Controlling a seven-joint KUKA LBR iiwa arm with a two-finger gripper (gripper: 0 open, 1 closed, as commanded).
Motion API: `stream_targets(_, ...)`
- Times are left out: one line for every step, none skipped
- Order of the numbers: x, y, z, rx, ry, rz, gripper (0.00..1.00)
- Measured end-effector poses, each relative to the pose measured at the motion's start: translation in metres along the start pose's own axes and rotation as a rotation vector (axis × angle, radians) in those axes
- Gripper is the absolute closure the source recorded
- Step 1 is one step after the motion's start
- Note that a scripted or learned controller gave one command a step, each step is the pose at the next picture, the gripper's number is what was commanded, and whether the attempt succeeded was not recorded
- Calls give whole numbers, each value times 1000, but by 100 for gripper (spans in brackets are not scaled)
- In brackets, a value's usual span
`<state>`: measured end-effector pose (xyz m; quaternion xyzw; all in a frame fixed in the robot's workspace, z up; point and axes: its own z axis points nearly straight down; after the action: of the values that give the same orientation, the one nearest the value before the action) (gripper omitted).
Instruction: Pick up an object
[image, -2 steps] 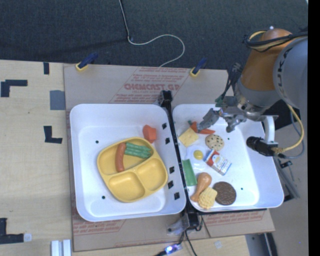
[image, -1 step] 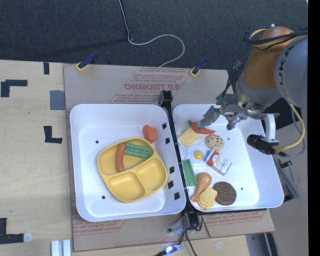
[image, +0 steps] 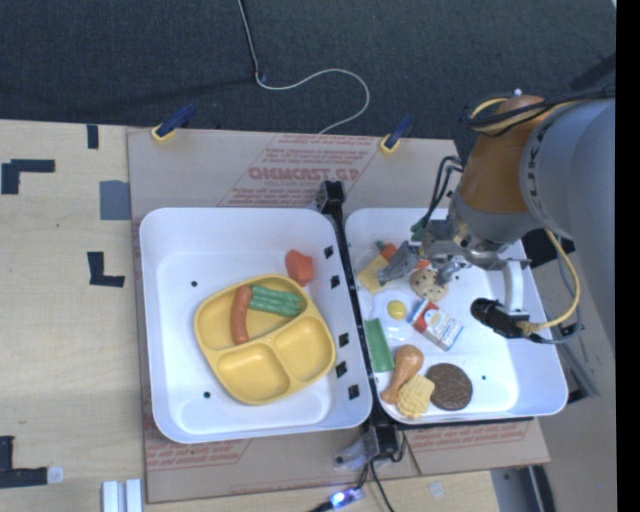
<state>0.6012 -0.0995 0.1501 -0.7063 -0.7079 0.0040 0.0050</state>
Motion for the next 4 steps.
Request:
stream_targets(-9, -1, 54, 0, -1, 1, 0)
stream_targets(-10, 0, 66, -11, -5, 1, 0)
stream_targets(-11, 2, 56, -17, -8, 0, 100)
stream_targets(-6, 5, 16, -11, -1, 0, 100)
